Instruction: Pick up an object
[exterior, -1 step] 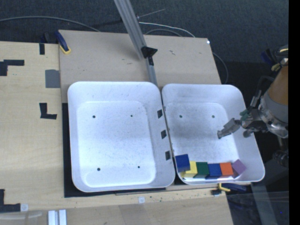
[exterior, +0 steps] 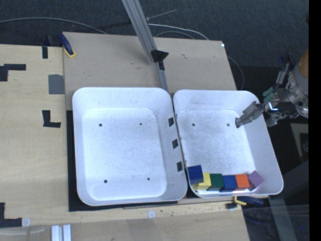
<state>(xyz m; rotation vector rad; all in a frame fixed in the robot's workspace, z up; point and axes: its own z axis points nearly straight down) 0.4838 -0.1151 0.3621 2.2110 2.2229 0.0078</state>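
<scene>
the bench (exterior: 30, 134) on the left is pale wood with dark tape marks, and a brown board lies under the two bins. a blue and yellow clamp (exterior: 67, 45) sits at the board's upper left corner. the left bin (exterior: 80, 104) is a shallow white tray with speckled floor.

a grey metal pole (exterior: 138, 19) slants down from the top to the gap between the bins, ending at a black bracket (exterior: 159, 56).

the right bin (exterior: 261, 134) holds a row of small blocks along its lower wall, the row's long axis running left to right. at its left end a blue block (exterior: 194, 172) sits on top of a yellow block (exterior: 203, 183); then, touching side by side, come a green block (exterior: 216, 180), another blue block (exterior: 229, 181), an orange block (exterior: 242, 180) and a purple block (exterior: 255, 178), which is tilted into the lower right corner. a second blue and yellow clamp (exterior: 249, 201) lies just below that bin.

the gripper (exterior: 247, 115) hangs over the right bin's upper right part, well apart from the blocks, its grey finger pointing left and slightly down. whether the jaws are apart or together i cannot tell. nothing is seen between them.
</scene>
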